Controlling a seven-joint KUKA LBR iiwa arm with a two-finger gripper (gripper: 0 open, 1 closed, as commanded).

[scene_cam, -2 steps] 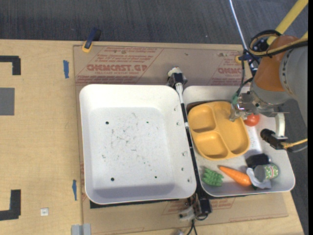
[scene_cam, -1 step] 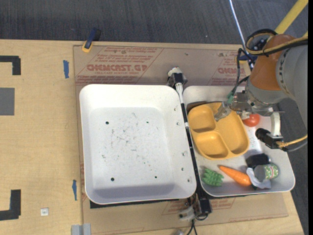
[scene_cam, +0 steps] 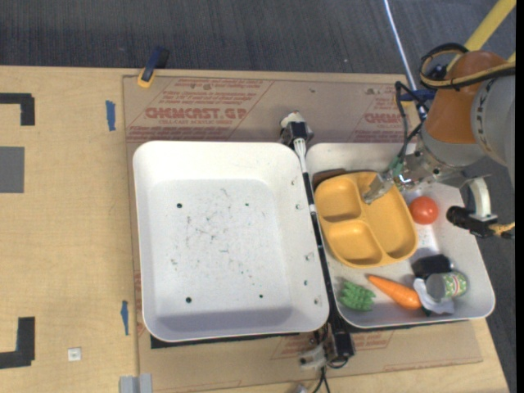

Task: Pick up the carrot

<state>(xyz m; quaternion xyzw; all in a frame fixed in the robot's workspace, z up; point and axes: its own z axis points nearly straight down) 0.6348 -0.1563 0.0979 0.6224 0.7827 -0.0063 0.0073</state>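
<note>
The carrot point(scene_cam: 394, 291) lies in the right bin point(scene_cam: 483, 281), near the bin's front edge, and nothing is holding it. Its thin end points toward the yellow tray point(scene_cam: 363, 219), which sits just behind it and has three parts. A small green toy point(scene_cam: 357, 295) is just left of the carrot. A little can with a green label point(scene_cam: 446, 286) is just to the right of the carrot, beside its fat end, and a black block point(scene_cam: 431, 264) sits right behind that can. A red ball point(scene_cam: 423, 210) rests beside the right edge of the yellow tray. The tool point(scene_cam: 385, 183) hangs over the back right corner of the yellow tray, well apart from the carrot. I cannot tell how the tool is set from here. The left bin point(scene_cam: 155, 219) sits on the surface next to the yellow tray's bin.
</note>
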